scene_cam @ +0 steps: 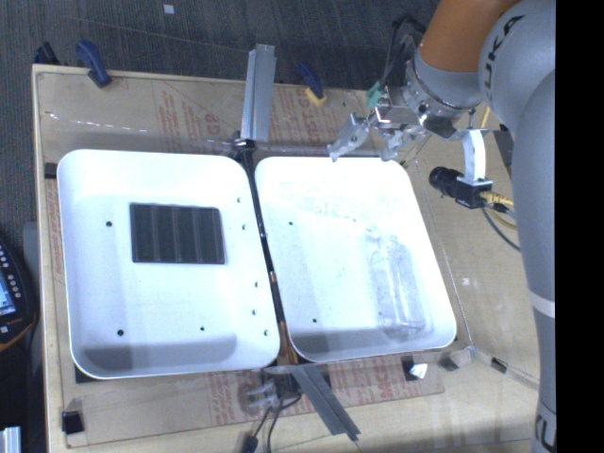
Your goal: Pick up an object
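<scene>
a: clear plastic bottle (394, 286), lying on its side in the right bin (311, 253), toward the right wall, long axis running roughly near-to-far. hard to make out against the white floor; transparent, faint outline only.

b: touching anything?

a: resting on the bin floor, close beside the right wall, apart from everything else. well away from the gripper (377, 140).

b: and the gripper?

a: up over the far rim of the right bin, near its far-right corner, well apart from the bottle. fingers spread apart, nothing seen between them. metal linkages and a bit of green at the wrist, hanging off the grey arm (510, 55) with the orange band, reaching in from the right.

b: other bin?

a: left bin (94, 281), side by side with the right one, rims nearly touching along the middle. dark ribbed rectangular block (177, 233) flat on its floor, toward the far-left part, apart from the walls.

b: around the bins?

a: wooden bench (142, 111) under both. blue clamps (94, 64) on the far edge. grey metal bar (257, 92) standing at the far side above the seam between the bins.
</scene>
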Robot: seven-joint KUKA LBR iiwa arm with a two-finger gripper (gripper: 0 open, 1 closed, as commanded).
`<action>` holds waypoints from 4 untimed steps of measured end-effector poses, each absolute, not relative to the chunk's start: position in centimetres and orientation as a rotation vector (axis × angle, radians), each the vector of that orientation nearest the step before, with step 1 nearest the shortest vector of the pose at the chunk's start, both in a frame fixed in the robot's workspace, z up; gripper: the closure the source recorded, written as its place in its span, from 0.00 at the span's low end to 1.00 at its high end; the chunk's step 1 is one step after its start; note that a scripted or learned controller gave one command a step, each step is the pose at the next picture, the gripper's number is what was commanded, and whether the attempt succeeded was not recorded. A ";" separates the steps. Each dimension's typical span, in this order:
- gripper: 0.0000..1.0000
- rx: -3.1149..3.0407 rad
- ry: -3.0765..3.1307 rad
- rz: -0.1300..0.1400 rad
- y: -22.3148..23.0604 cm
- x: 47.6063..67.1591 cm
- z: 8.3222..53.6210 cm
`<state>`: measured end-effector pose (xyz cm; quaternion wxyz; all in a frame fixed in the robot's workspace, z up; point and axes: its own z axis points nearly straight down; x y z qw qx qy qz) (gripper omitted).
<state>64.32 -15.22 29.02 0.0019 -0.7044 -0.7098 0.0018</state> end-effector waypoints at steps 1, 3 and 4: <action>0.00 -2.506 -1.886 0.007 -17.6 59.3 23.0; 0.00 -2.534 -1.855 0.005 -21.1 56.2 25.6; 0.00 -2.133 -2.310 0.000 -20.3 54.8 29.9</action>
